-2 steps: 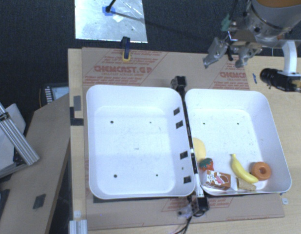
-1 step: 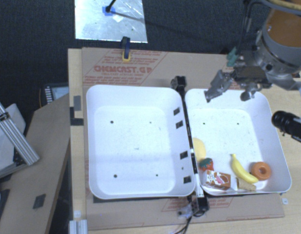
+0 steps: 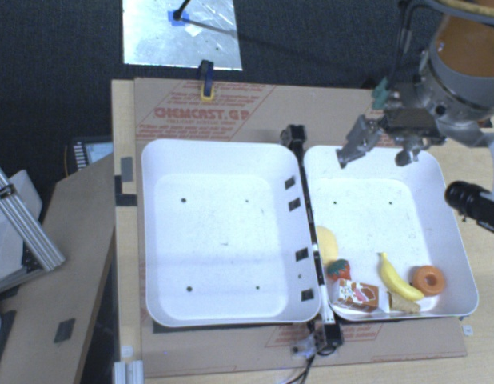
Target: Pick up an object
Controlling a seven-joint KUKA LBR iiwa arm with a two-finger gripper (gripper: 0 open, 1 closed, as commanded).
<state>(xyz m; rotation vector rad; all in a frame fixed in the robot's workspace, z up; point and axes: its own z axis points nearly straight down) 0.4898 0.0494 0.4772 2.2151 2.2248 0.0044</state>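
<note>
My gripper [image 3: 378,152] hangs above the far edge of the right bin [image 3: 375,206], its two fingers spread apart with nothing between them. At the near end of that bin lie a yellow banana [image 3: 397,278], an orange ring-shaped doughnut [image 3: 428,279], a pale yellow lemon-like fruit [image 3: 327,242], a small red item [image 3: 338,270] and a flat red and white packet [image 3: 357,295]. All of them are well in front of the gripper, none touching it.
The left bin [image 3: 223,230] sits beside the right one, joined by a black-clipped divider [image 3: 304,214]. A shiny metal sheet [image 3: 181,21] lies beyond the bench at the back. Cardboard [image 3: 207,110] underlies both bins.
</note>
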